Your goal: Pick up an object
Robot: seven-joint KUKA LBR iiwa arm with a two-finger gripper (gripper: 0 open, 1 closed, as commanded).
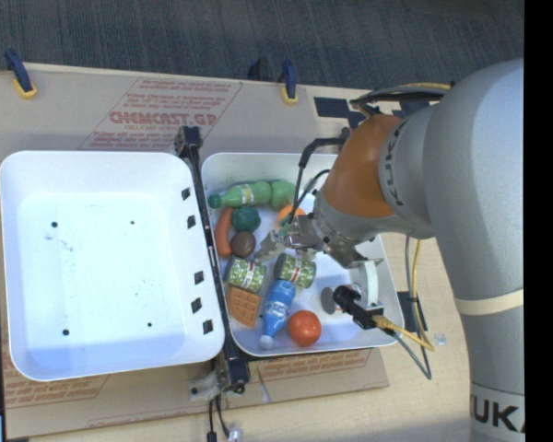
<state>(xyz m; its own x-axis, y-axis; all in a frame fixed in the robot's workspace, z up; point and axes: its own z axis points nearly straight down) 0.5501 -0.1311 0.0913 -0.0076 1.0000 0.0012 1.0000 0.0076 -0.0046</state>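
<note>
The right bin holds several small items. A green bottle lies at the back, with a teal piece and an orange carrot in front of it. Nearer lie a brown ball, two green cans, a waffle, a blue bottle and a red tomato. My gripper hangs low over the middle of this bin, just above the right green can and beside the brown ball. The wrist hides the bin's right side.
The left bin sits beside the right one, with black clips along the shared wall. The grey arm covers the right of the bench. A black fitting and yellow cable hang near the right bin's front corner.
</note>
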